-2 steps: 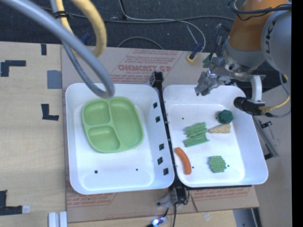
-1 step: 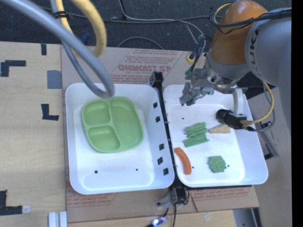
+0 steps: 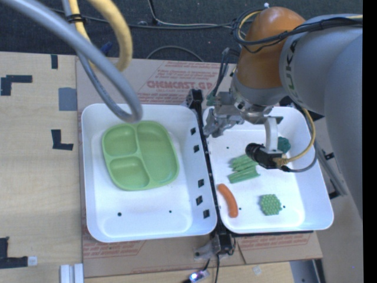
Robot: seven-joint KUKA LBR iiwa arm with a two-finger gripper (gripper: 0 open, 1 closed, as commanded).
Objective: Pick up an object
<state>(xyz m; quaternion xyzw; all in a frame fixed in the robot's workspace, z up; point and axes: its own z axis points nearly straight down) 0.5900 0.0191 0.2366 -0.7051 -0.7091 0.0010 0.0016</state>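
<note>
My gripper hangs over the far left corner of the right bin, close to the divider between the bins. Nothing shows in its grasp. Below it in the bin lies a bunch of green bean-like pieces. An orange sausage-shaped piece lies near the bin's left wall. A round, knobbly green object rests toward the front. A teal object peeks out behind a black fitting on the wrist.
The left bin holds a green divided plate. A grey hose and a yellow hose cross above the left bin's far corner. The arm's bulk overhangs the right bin's far side.
</note>
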